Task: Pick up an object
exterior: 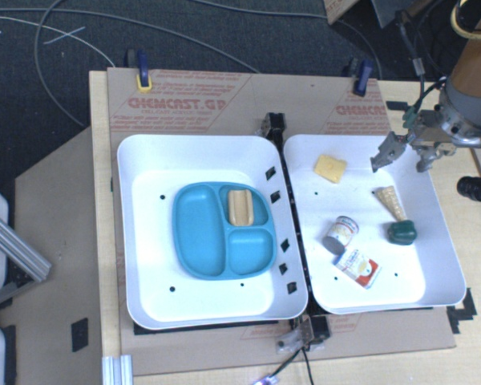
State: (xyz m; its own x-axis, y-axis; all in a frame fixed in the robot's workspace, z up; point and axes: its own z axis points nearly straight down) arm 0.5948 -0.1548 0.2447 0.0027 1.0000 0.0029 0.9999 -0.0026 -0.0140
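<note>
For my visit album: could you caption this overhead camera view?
Open end effector hovers over the right bin above a yellow block; blue tray sits left.

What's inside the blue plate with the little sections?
The blue plate in the left bin holds one tan block, in its upper right section. The other sections show bare blue. Whatever is beneath the block is covered.

1. Yellow block (330, 168) lies at the right bin's far left.
2. Tan wedge (391, 202) lies slantwise above a dark green lump (401, 232).
3. Small can (340, 233) lies tipped, touching a red-and-white packet (357, 267).
</note>
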